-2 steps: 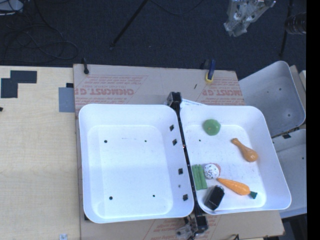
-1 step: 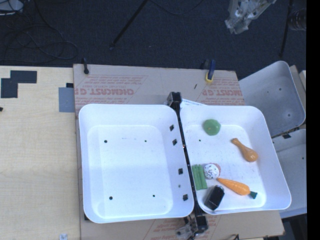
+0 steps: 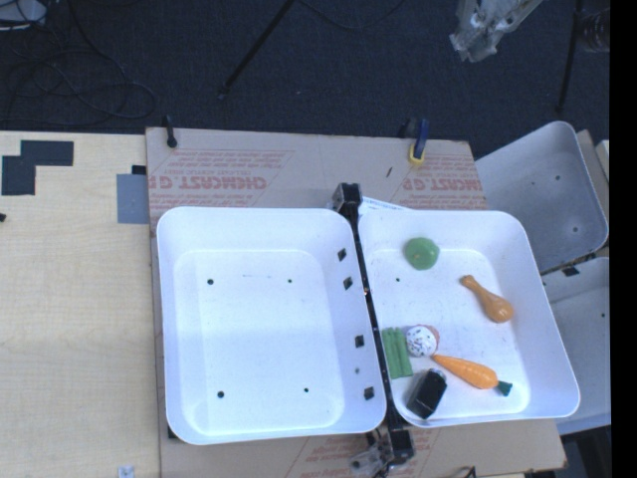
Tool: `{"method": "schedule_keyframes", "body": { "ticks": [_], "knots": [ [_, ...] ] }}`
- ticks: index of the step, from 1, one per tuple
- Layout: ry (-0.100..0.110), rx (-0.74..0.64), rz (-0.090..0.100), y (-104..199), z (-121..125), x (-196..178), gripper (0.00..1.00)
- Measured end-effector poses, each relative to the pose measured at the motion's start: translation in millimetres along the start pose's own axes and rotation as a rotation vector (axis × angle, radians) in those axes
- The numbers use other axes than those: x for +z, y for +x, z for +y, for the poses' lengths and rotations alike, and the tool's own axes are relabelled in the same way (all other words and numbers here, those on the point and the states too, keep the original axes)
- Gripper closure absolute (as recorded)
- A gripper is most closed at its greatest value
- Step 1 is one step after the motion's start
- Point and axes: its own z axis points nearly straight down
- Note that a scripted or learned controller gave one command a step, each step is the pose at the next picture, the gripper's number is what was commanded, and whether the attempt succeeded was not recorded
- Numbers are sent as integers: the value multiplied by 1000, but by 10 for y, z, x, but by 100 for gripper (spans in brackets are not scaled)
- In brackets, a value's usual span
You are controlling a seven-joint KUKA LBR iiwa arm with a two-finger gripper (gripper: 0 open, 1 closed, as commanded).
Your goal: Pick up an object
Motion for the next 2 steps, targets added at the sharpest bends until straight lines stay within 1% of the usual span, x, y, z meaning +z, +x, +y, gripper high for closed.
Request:
{"method": "schedule_keyframes", "body": {
  "ticks": [1, 2],
  "knots": [
    [-1, -5, 0, 17, 3, -93, 100],
    [-7, -11, -1, 34, 11, -186, 100]
  ]
}}
